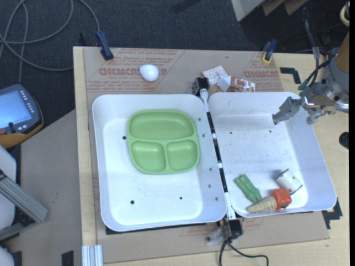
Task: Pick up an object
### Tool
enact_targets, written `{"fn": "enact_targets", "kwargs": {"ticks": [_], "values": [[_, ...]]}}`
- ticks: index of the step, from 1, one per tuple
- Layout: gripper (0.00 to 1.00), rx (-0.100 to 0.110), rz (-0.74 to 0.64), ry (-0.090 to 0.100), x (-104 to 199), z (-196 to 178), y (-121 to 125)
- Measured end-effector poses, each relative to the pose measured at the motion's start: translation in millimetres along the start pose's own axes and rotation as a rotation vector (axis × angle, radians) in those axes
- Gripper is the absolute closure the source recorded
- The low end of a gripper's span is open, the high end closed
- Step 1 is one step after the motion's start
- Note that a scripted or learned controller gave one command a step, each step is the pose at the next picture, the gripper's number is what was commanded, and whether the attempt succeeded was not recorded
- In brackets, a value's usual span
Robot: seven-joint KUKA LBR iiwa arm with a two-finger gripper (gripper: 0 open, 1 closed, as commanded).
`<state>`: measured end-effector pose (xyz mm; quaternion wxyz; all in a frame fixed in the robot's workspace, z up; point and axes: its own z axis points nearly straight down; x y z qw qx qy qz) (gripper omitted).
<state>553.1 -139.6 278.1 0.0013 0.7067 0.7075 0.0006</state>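
- Bench: a tan board point(166, 60) printed with red lettering, held at its far edge by two blue clamps point(103, 42), sits over dark carpet; two shallow white bins lie on it side by side.
- Gripper point(284, 112): hangs over the far right part of the right bin point(260, 148), coming in from the right on the grey arm point(338, 82). One grey finger point(285, 111) slants down and left toward the bin floor. Whether the jaws are parted or closed cannot be told from this angle. Nothing shows between them.
- Right bin contents: all lie at the near end, well apart from the gripper. A green pod-shaped toy point(247, 187) lies at a slant near the bin's middle front. Just right of it, a tan cone-shaped piece point(262, 205) touches an orange-red piece point(282, 198). A small white block point(289, 180) sits just beyond the orange-red piece.
- Left bin point(111, 165): holds a green divided plate point(163, 141) with one long compartment on the far side and two smaller ones on the near side; it lies flat in the far half of the bin.
- On the board beyond the bins: a white egg-shaped object point(148, 72) sits near the left bin's far edge; crumpled red-and-white wrappers point(227, 81) lie by the join of the two bins.
- Surroundings: a grey cable point(39, 21) loops on the carpet at far left; a handheld pendant with a screen point(16, 110) rests at the left edge.
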Motion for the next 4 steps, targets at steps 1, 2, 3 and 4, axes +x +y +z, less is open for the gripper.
{"fn": "enact_targets", "kwargs": {"ticks": [1,2,3,4], "values": [[0.00,0.005,0.001,0.002,34.0,79.9,-49.4],[0.00,0.003,0.001,0.001,47.8,193.5,-74.6],[1.00,0.002,0.002,0.001,48.0,184.0,-74.5],[1.00,0.002,0.000,0.002,107.1,93.1,-26.2]]}}
